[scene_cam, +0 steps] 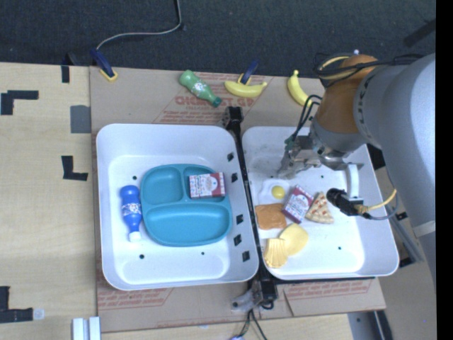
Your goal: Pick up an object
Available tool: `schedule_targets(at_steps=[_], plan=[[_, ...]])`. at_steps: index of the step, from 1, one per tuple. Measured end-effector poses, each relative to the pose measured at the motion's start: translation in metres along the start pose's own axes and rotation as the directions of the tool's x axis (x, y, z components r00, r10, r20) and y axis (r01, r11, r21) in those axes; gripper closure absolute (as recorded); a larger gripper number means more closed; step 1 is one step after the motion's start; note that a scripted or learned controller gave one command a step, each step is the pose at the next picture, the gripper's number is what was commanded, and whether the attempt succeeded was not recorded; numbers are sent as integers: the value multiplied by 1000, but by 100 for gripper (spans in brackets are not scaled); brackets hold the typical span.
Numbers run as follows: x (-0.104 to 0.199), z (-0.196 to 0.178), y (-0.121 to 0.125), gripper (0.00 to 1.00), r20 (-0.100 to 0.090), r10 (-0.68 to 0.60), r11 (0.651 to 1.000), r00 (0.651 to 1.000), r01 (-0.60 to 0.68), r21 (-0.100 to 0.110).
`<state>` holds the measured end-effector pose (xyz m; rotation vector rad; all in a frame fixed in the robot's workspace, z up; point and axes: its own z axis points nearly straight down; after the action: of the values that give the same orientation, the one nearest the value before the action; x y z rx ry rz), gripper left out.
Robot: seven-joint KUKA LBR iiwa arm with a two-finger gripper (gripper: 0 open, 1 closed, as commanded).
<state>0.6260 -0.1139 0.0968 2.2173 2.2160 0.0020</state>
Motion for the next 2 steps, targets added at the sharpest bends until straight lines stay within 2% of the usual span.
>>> schedule_targets(at_steps=[1, 2], plan=[[0, 0, 0, 0, 0, 0, 1000, 1000, 0, 0], [4, 9, -52, 0, -2, -1, 1000, 1000, 1, -1]])
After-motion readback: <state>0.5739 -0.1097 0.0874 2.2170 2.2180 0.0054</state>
